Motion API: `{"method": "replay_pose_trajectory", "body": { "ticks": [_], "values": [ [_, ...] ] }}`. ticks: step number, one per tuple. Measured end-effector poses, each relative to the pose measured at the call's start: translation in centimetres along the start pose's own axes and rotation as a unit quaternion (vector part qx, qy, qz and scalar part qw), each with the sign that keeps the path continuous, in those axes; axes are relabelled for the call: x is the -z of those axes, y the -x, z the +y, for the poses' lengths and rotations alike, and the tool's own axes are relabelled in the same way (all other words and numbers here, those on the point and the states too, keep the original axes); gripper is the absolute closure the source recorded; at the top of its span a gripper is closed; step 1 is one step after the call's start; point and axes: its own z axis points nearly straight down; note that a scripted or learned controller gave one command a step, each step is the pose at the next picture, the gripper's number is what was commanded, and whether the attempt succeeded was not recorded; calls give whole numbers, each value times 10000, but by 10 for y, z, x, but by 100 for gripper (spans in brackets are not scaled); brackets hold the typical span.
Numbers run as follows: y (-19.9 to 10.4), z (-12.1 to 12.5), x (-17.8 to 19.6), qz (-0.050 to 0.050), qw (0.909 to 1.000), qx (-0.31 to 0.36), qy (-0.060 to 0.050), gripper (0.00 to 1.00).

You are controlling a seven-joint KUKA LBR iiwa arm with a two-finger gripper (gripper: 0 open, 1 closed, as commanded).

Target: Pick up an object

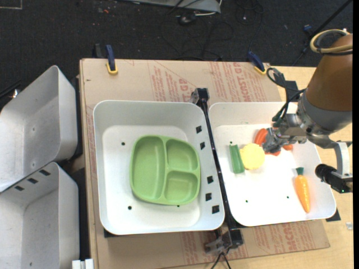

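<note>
Over the right bin (314,214), the arm's hand (273,143) hangs beside the yellow object (253,156).

- The worktop (151,74) is a flat brown board with faded red print, standing over a dark floor.
- Two blue clamps grip its far edge, one (111,59) toward the left, one (257,62) toward the right.
- Two shallow white bins sit on it side by side, touching along the middle.
- The left bin (109,167) covers the board's left half.
- The right bin (224,114) covers the right half, its near right corner reaching the board's edge.
- A black clip (201,94) sits at the far end of the seam between the bins, and another fitting (224,241) at the near end.
</note>
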Motion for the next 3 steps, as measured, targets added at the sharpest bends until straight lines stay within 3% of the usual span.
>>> {"method": "replay_pose_trajectory", "body": {
  "ticks": [3],
  "values": [
    [-135, 88, -17, 6, 10000, 19, -16, 100]
  ]
}}
